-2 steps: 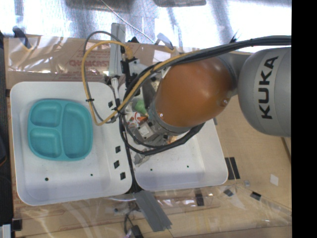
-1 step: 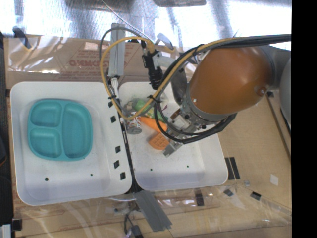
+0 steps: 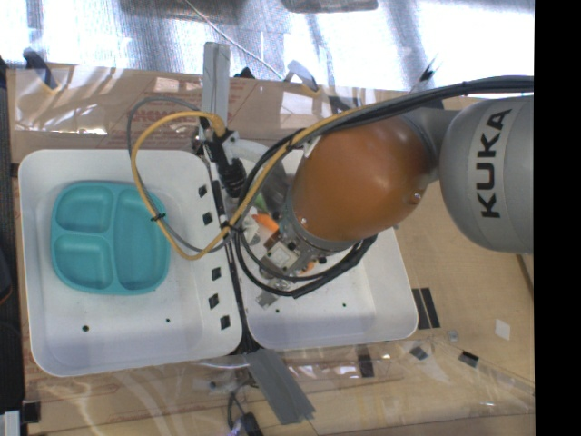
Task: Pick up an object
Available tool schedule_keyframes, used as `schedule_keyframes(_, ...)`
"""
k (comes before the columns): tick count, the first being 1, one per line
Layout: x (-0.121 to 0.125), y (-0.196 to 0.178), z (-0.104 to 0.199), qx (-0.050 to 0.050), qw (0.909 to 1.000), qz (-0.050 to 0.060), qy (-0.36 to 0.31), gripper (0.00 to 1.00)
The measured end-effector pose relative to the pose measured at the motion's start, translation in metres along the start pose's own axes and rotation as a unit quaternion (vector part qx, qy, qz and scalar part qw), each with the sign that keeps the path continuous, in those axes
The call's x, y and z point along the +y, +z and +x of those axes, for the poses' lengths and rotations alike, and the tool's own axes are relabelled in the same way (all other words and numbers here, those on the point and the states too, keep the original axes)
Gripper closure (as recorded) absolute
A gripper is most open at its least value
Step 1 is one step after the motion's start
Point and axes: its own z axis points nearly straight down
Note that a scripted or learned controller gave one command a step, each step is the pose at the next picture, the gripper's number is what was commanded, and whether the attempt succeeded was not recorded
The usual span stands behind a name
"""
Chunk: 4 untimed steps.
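Two white bins sit side by side on the tabletop, and our arm (image 3: 363,184) hangs low over the right bin (image 3: 386,307).

We see the pincer (image 3: 289,254) buried under the orange wrist, so we cannot tell its state. Small orange and green bits (image 3: 261,221) lie just beside it, toward the divider. A teal tray (image 3: 109,236) rests well apart in the left bin (image 3: 54,334); yellow cable (image 3: 150,203) loops between.

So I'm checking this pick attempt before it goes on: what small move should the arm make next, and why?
Probably lift straight up a little. The gripper is low inside the right bin, its wrist hiding whatever lies beneath, so rising would show whether anything came with it.
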Motion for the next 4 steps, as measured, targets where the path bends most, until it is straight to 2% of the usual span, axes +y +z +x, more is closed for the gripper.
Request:
schedule_keyframes(1,0.016,-0.009,0.035,0.001,0.9989,0.002,0.046,1.0)
schedule_keyframes(2,0.063,0.022,0.104,0.002,0.9932,0.002,-0.117,1.0)
schedule_keyframes(3,-0.041,0.014,0.038,0.001,0.9841,0.003,-0.177,1.0)
schedule_keyframes(4,-0.04,0.005,0.039,0.0,0.9844,0.002,-0.176,1.0)
